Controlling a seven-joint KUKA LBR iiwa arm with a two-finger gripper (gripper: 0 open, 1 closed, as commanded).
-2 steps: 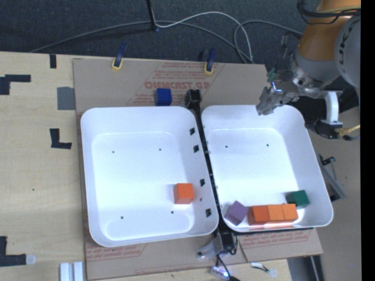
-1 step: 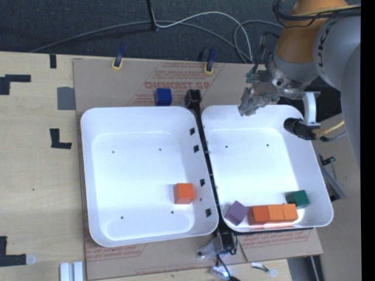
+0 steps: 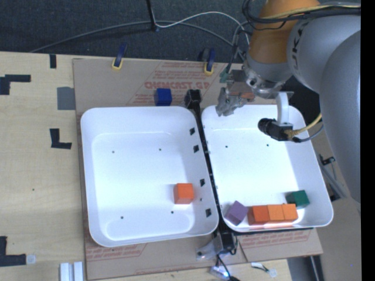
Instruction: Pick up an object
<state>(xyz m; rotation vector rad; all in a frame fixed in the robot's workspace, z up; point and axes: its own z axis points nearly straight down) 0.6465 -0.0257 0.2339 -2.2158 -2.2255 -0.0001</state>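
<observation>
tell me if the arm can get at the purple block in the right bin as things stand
Probably yes. The small purple block lies uncovered at the near edge of the right white bin, with nothing on top. The end effector hovers at the bin's far end. A row of orange blocks beside it could crowd the grasp.

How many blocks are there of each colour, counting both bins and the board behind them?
Orange: 3, one in the left bin, two in the right bin
Purple: 1
Green: 1
Blue: 1, on the board
Total: 6
</observation>
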